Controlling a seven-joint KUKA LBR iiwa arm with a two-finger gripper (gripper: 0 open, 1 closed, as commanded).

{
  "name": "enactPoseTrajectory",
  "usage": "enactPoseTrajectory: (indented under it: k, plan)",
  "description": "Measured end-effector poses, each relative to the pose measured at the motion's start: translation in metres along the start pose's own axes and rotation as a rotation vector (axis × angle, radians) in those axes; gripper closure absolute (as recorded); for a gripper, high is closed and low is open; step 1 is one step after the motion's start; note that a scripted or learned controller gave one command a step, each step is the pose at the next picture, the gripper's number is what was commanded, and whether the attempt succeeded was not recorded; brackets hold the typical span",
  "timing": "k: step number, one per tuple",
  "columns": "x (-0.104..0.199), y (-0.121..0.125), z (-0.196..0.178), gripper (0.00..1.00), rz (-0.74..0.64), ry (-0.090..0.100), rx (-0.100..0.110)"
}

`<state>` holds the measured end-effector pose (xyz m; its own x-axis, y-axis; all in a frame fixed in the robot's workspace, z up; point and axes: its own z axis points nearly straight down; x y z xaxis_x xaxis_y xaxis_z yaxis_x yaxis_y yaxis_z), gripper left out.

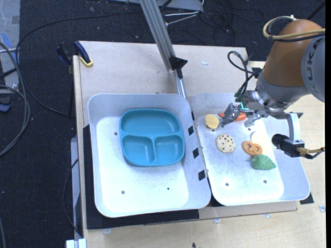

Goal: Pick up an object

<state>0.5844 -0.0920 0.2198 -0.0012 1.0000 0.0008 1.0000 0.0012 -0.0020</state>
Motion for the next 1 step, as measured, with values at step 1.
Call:
enactPoseTrajectory:
  k: [1]
  plan:
    - [0.0000,0.0004,-0.0006,0.00,0.000,0.000,-0.001]
